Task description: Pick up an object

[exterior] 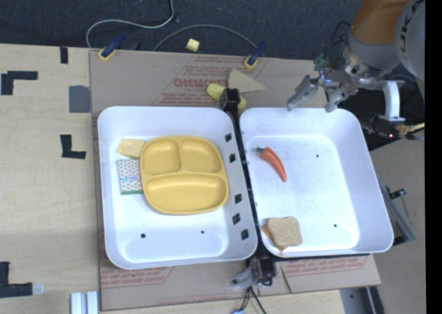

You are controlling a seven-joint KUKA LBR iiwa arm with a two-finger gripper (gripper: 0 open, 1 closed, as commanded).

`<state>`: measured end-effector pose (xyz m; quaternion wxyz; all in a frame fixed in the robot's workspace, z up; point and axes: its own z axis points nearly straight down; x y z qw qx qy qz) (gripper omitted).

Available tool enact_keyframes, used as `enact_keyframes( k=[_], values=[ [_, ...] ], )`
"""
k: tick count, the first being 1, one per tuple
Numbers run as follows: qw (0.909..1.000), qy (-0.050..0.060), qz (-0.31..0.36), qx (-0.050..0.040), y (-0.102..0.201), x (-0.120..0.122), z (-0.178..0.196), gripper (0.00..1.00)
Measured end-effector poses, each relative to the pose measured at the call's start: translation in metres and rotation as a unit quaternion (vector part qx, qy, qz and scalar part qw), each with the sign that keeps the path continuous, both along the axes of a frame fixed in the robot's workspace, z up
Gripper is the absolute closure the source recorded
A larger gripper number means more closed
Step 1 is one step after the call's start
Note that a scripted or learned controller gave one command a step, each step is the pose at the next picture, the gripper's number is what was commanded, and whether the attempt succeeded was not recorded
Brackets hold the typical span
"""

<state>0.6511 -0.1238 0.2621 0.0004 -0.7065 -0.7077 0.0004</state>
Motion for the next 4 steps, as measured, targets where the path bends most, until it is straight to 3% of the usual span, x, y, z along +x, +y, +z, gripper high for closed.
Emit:
enact_keyframes(
  k=[1,2,3,4],
  values=[
    [1.0,0.005,0.0,0.0011,0.042,-0.038,-0.083,0.0],
    [1.0,-0.001,-0.001,-0.0013,0.015,-0.048,-0.182,0.0],
    [1.0,-0.003,0.0,-0.0018,0.015,-0.045,-0.165,1.0],
    [1.0,-0.004,0.004,0.0012,0.092,-0.046,-0.072,1.0]
  ],
)
